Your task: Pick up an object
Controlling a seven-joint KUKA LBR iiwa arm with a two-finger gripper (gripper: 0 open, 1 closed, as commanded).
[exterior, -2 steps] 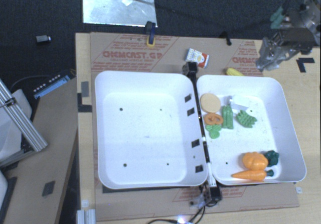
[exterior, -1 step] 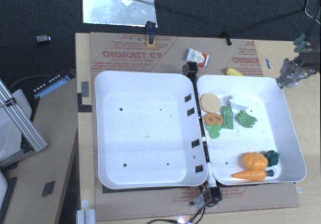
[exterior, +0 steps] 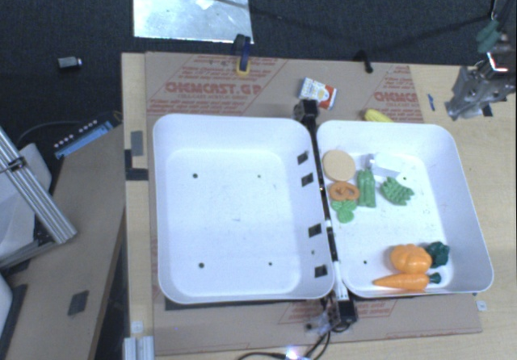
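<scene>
Approach step: gripper, finger state cannot be told, sits above the right bin far corner; next, descend onto the orange pepper near that bin's front edge.

Surface: light wood, largely covered by a printed cardboard sheet. Two shallow white bins rest side by side on the cardboard: left bin, right bin. Behind the bins on the cardboard lie a small white-and-orange packet and a yellow item, touching the right bin's far rim.
</scene>
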